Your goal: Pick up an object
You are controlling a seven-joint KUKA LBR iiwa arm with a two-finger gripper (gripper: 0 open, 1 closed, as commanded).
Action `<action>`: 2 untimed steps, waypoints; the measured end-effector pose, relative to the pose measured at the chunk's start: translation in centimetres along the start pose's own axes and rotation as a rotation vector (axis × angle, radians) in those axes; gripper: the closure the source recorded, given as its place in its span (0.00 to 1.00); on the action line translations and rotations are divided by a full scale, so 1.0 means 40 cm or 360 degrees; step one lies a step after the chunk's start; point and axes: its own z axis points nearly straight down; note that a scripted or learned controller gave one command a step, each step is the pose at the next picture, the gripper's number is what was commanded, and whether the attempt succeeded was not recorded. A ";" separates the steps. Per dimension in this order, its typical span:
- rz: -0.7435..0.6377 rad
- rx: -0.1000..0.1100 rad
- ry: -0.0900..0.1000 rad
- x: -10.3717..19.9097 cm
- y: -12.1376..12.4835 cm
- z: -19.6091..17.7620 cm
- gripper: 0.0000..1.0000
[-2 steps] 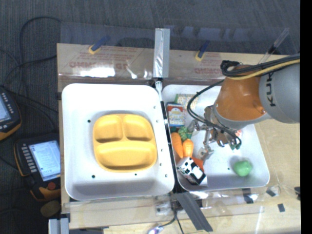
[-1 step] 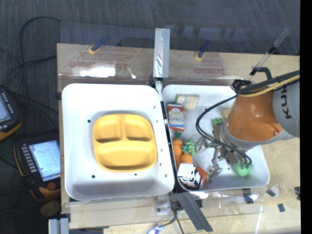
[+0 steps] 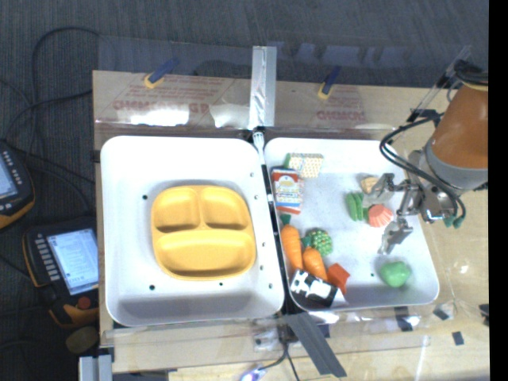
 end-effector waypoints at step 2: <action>-0.0069 0.0010 -0.0027 -0.153 0.018 0.217 1.00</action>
